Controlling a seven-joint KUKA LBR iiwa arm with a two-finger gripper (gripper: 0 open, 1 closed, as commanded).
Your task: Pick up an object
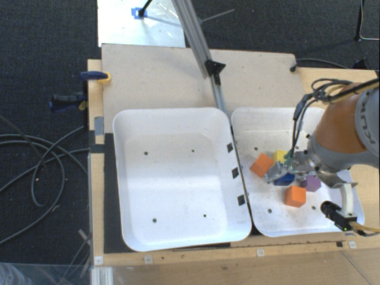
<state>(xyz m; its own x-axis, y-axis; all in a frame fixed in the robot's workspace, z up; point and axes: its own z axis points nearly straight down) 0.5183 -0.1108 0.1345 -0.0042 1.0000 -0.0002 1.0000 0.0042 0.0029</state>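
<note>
1. Bench (255,79) edge sits closest; it carries the left bin (172,177) and right bin (261,129).
2. Arm (344,129) reaches over right bin.
3. Gripper (284,172) low among blocks; spread or pinching, cannot tell.
4. Orange blocks (261,164) and (295,196), purple block (311,183), blue block (285,180), yellow block (279,155) cluster there.
5. Best: centre on one block, close, lift straight.

No readable text, labels, brand names or nos. anywhere in the camera view. The left bin (172,177) and right bin (261,218) carry only small dark dots and a few black clips at the shared rim (no lettering on them). The blue clamp (95,76) at the bench (160,76) edge is too small to show any marking.
</note>
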